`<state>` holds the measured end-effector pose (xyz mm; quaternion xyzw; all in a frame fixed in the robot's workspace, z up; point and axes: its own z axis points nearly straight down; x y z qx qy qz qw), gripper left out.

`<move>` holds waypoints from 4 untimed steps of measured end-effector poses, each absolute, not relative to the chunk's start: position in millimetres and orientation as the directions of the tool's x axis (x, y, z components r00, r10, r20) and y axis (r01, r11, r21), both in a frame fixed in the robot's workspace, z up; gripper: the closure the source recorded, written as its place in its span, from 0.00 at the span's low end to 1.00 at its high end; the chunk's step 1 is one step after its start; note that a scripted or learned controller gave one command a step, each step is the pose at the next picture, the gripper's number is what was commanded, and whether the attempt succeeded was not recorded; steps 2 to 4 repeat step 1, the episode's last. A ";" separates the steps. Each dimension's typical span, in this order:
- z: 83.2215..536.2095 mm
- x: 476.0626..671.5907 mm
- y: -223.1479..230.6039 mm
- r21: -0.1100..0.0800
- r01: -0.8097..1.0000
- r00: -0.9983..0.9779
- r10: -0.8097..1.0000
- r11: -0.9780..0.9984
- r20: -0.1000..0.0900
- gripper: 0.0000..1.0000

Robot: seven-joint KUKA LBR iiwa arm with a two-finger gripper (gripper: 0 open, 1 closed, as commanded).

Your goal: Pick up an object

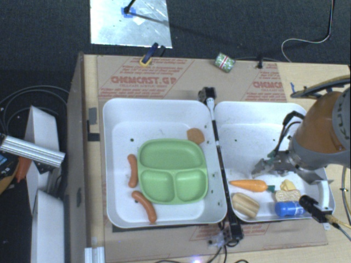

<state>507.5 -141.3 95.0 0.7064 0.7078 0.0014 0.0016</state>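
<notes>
The right bin (247, 127) holds an orange carrot (249, 185) with a green tip, a tan bread roll (245, 204), a blue block (288, 209) and a pale yellow piece (288, 187), all along its near side. My gripper (267, 166) hangs low in this bin, just above and to the right of the carrot and left of the yellow piece. Nothing can be seen held in it. The grey and orange arm (323, 133) covers the bin's right part.
The left bin (123, 125) holds a green divided plate (173, 169), two sausages (132, 170) (145, 206) to its left and a brown round piece (195, 135) at its far right corner. A black rail (216, 147) separates the bins. A small can (224, 62) lies beyond them.
</notes>
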 end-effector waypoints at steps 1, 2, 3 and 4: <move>84.4 486.4 -192.3 0.001 1.000 0.000 1.000 0.000 -0.001 0.00; 84.4 486.4 -192.3 0.001 1.000 0.000 1.000 0.000 -0.001 0.00; 84.4 486.4 -192.3 0.001 1.000 0.000 1.000 0.000 -0.001 0.00; 84.4 486.4 -192.3 0.001 1.000 0.000 1.000 0.000 -0.001 0.00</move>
